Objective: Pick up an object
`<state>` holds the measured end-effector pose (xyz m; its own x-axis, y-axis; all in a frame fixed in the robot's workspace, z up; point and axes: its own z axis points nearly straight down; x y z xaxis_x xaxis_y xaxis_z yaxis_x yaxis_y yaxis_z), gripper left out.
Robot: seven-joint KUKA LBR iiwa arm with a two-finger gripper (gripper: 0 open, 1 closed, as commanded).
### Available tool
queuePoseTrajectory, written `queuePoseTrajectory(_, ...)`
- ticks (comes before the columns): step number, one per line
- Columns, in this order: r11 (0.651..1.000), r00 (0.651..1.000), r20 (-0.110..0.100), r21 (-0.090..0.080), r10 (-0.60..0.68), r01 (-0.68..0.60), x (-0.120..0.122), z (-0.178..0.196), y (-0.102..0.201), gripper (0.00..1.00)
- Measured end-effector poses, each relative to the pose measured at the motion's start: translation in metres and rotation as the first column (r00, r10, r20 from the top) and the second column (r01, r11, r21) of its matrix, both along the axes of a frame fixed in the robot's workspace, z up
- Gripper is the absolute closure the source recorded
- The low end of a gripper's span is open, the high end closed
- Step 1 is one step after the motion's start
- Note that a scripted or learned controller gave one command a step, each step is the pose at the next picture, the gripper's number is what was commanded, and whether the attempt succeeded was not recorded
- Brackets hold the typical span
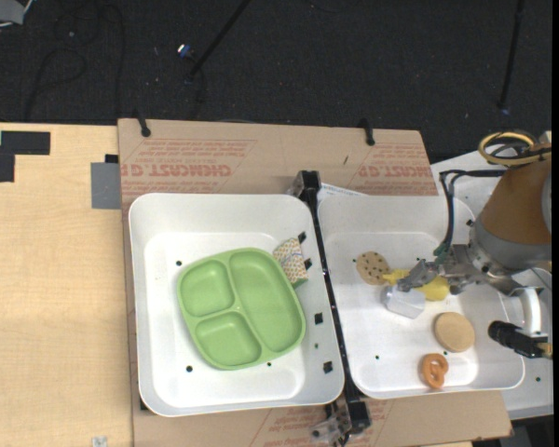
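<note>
The yellow object (pixel 433 290) lies in the right bin (pixel 391 380), near its right side, partly under the gripper (pixel 417 282). Its long axis seems to run left to right; which end points where I cannot tell. It is not lifted yet, so the pick is still to do. A grey block (pixel 402 302) touches it, with a cookie (pixel 372 266) to the left and a round tan piece (pixel 455 331) below. The green tray (pixel 239 307) sits in the left bin (pixel 158 250).
</note>
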<state>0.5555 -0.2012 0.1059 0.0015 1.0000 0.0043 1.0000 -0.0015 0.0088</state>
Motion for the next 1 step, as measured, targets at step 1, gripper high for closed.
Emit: queuePoseTrajectory(1,1.000,1.000,0.003,-0.005,0.001,-0.001,0.0009,0.0132,-0.0017,1.00)
